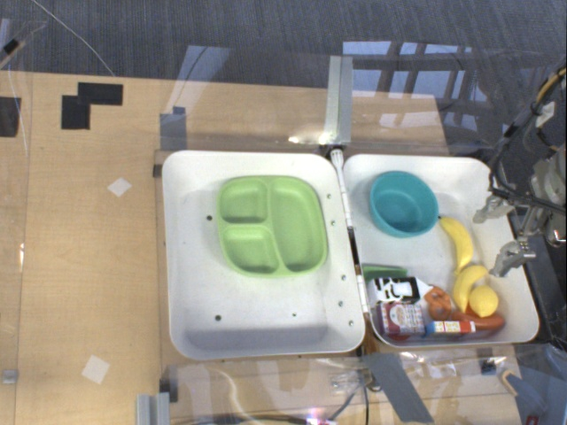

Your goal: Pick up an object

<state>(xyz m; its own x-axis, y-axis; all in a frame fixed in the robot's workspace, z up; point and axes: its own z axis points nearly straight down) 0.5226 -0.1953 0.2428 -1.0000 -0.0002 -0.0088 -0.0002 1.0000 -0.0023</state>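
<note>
The right bin point(416, 160) holds a teal bowl point(403, 204), a banana point(458, 240), a second yellow fruit point(468, 281) and a lemon point(484, 301). Along its front lie a red can point(400, 319), a red bottle point(462, 328), a small orange item point(438, 300) and a black-and-white box point(396, 287). My gripper point(502, 234) hangs at that bin's right side, just right of the bananas. Its two silver fingers point(492, 207) stand apart, open, with nothing between them.
The left bin point(190, 237) holds a green divided plate point(270, 226). A metal divider point(339, 113) runs between the bins at the back. Cables and arm hardware point(540, 140) crowd the right edge. Wooden bench point(80, 237) spreads to the left.
</note>
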